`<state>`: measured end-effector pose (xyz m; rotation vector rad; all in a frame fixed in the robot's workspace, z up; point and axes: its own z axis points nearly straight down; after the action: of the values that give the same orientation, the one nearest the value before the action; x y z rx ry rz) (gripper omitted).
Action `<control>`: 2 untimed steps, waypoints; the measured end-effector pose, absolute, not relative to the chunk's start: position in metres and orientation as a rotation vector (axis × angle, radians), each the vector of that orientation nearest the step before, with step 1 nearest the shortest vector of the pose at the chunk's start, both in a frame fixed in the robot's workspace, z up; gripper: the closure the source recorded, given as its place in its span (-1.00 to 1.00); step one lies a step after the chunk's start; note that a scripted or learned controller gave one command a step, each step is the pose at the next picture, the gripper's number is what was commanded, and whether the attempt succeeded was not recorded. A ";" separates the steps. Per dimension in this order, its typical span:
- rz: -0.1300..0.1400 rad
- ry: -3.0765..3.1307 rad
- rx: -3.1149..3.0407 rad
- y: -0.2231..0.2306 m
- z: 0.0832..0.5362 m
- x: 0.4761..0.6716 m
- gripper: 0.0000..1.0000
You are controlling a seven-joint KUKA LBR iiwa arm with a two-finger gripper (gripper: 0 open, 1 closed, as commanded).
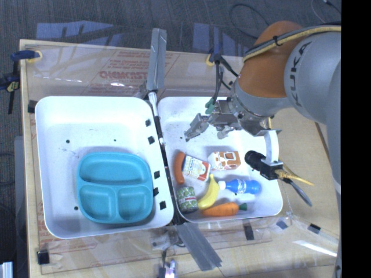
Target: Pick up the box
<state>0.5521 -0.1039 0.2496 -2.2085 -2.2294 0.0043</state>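
The claw hangs over the far part of the right bin, fingers spread and holding nothing. Just nearer lie two small boxes side by side, with a banana, carrot, bottle and can beyond. A blue tray sits in the left bin.

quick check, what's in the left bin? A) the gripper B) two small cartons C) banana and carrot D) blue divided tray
D. The blue tray lies alone in the left bin; banana, carrot, cartons and gripper are all over the right bin.
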 end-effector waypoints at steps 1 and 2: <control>-0.002 -2.064 -2.371 -0.118 0.383 0.516 -1.00; 0.004 -2.391 -2.034 -0.110 0.281 0.516 -1.00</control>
<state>0.5162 -0.1102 0.2814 -2.0343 -2.3908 0.0036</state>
